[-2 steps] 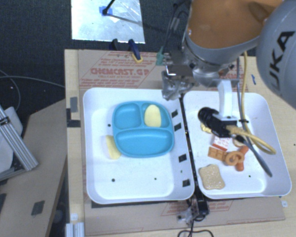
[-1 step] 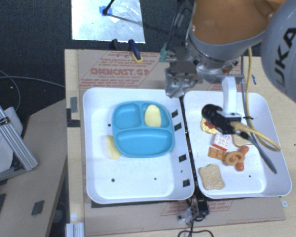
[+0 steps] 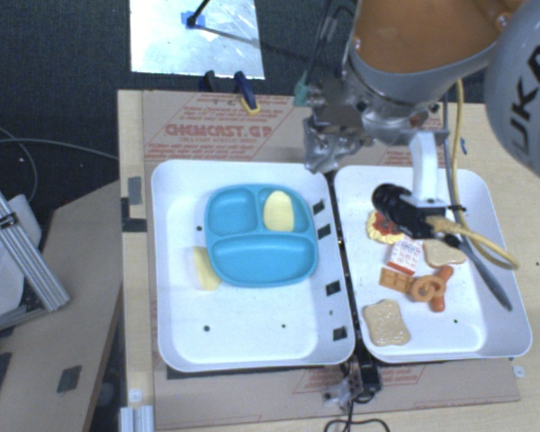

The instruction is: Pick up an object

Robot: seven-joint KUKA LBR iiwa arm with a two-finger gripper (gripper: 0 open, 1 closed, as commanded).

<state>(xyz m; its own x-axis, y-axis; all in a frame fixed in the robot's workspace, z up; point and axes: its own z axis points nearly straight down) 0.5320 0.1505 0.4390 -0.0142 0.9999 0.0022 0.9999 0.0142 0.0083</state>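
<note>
Can't tell how the gripper [image 3: 324,156] is set from here. It sits over the divider between the bins, with the toy bread slice [image 3: 386,322] well below-right of it. Probably light, stiff, slick plastic, so I'd pinch across its narrow edges.

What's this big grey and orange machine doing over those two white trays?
It is a robot arm set to pick up an object. At this moment its gripper hangs above the far end of the divide between the two bins and holds nothing that I can see. The left bin has a blue divided plate with a yellow piece in one compartment. The right bin holds a jumble of toy foods and utensils, untouched.
</note>
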